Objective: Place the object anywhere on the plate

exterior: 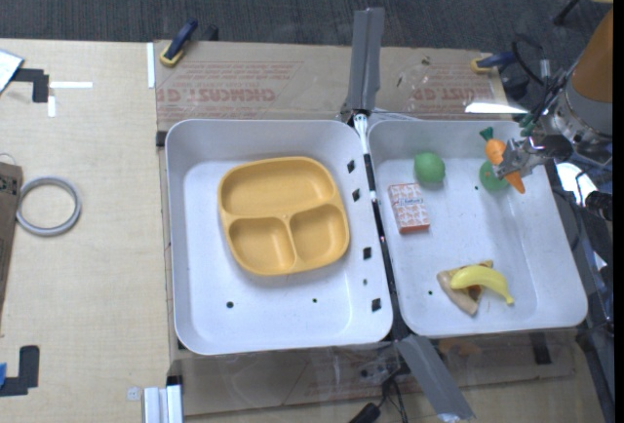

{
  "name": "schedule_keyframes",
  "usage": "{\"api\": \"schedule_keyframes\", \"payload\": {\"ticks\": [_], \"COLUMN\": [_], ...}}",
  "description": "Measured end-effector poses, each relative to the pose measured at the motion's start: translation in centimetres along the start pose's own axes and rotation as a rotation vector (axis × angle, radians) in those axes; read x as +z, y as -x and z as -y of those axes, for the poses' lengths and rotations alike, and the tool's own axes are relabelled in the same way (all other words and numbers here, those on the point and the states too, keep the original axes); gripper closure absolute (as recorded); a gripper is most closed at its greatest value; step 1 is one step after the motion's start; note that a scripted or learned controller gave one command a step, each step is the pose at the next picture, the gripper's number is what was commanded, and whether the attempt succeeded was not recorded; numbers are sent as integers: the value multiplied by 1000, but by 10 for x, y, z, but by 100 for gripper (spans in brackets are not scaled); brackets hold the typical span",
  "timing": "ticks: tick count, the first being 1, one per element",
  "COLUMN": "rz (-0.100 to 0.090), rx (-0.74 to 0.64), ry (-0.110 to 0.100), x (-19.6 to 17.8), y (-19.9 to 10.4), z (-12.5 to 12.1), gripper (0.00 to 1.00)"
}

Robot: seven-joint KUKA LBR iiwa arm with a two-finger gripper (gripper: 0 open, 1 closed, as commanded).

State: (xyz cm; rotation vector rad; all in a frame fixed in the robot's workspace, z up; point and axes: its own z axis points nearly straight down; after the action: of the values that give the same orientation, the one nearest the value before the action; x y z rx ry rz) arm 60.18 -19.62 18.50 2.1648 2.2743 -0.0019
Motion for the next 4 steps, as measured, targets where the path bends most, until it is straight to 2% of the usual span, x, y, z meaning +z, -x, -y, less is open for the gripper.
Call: {"api": "schedule_keyframes", "payload": {"ticks": [1,2,3,4], "rz": [-2,-2,-1,-1], "rx": [35,-190,-251,-338], "ry": [-3,-2,0,-1], "x": [31,26,-7,-6], "y": [-89,-72,-156,-246], "z": [-5,27,20,-14], "gripper": [100,100,100,100]}}
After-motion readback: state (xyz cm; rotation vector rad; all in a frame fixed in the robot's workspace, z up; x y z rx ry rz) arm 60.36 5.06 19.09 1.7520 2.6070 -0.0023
